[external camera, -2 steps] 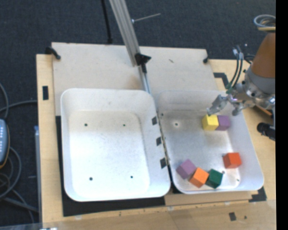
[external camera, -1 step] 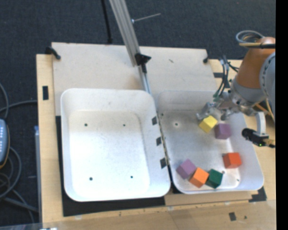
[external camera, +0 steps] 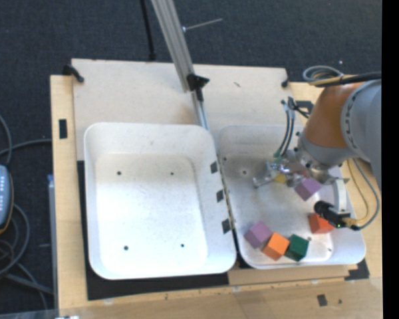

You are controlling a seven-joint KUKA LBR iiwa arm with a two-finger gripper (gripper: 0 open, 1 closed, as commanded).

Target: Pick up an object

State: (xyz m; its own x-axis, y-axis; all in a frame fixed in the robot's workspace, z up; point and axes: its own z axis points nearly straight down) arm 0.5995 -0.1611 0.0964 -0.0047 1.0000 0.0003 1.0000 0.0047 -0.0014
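Arm: the grey arm [external camera: 349,121] with its orange band reaches in from the right, over the right bin [external camera: 239,145].
Gripper: the gripper [external camera: 279,173] hangs low over the upper middle of the right bin, its metal parts pointing left toward the bin's bare floor.
Jaw state: cannot be told from this view (the wrist covers the mechanism, and no object shows between the jaws).
Nearest object: a light purple block [external camera: 308,189] lies just beside the gripper, to its lower right, partly under the wrist.
Other candidates: a red block [external camera: 319,224] sits near the bin's right wall; a purple block [external camera: 258,234], an orange block [external camera: 276,245] and a green block [external camera: 296,247] form a touching row along the front edge.
Key relation: every block lies toward the front or right of the gripper; none lies on the side it points to.
Judgement: the coming move likely requires a shift back toward the light purple block, or forward to the front row.
Left bin [external camera: 153,198]: not involved.
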